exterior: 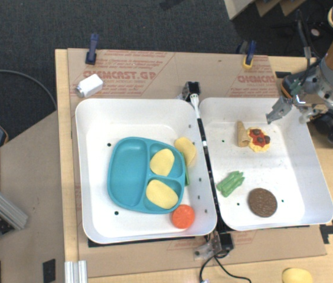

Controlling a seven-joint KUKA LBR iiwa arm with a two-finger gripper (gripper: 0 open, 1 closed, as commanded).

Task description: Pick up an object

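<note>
My gripper [274, 113] hangs over the far right part of the right bin [308, 175], reaching in from the right. Just left of and below its tip lies a toy pizza slice [254, 138] with red topping, a small gap apart from it. Nearer the front of the same bin lie a green bean-like piece [230, 183] and a round brown cookie [263, 202]. Nothing can be seen held by the gripper.
The left bin [95, 134] holds a blue divided tray [134, 173] with two yellow pieces on it, a third yellow piece [186, 150] beside it, and an orange ball [183, 216] at the front. A black bar [201, 135] runs between the bins.
</note>
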